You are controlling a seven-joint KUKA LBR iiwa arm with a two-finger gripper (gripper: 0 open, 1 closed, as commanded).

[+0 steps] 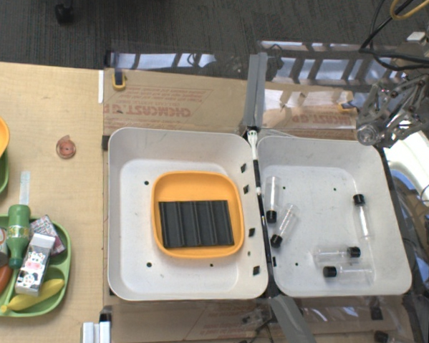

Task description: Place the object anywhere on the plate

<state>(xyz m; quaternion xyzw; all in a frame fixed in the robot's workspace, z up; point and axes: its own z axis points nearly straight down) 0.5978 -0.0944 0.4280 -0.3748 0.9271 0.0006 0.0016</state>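
On the left of the bench we see a white bin holding an orange plate with a dark ribbed rectangular pad lying in its middle. Beside it, the right bin holds several clear plastic tubes with black caps, scattered apart: one tube lies near the bin's left wall, a second sits tilted just beside it, a third lies toward the right side, and two more rest close together near the front right corner. None of them touches the plate. At the upper right, beyond the far corner of the right bin, we make out the gripper amid metal parts and cables; its state we cannot tell. Off to the far left, on the wooden tabletop, a green tray carries toy food items.
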